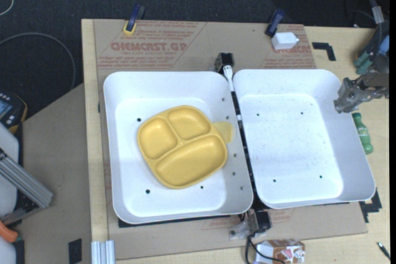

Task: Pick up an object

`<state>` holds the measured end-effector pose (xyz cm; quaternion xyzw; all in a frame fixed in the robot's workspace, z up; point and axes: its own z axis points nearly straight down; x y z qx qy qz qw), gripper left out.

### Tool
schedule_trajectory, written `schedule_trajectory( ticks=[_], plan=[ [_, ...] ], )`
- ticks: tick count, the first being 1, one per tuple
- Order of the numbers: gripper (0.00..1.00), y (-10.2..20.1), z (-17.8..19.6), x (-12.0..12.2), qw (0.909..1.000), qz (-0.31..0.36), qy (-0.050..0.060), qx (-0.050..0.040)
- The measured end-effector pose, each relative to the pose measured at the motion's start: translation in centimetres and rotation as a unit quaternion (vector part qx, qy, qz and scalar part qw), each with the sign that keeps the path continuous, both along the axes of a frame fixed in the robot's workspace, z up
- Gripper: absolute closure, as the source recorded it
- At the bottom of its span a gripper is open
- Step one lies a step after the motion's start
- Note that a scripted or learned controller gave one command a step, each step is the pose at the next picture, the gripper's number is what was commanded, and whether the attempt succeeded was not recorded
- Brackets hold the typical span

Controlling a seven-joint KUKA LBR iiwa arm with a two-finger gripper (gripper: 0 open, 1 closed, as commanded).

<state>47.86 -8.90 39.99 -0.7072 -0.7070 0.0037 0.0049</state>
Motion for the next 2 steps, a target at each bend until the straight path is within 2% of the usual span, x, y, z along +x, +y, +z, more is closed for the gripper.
schedule_trajectory(
  ticks=[1, 2],
  plan=[
    [1.0, 10.6, -2.3, 1.4, 1.0, 0.006, -0.004, 0.0006],
    [1.0, 17.1, 3.6, 0.1, 0.9999, 0.004, -0.01, 0.0003]
  ],
)
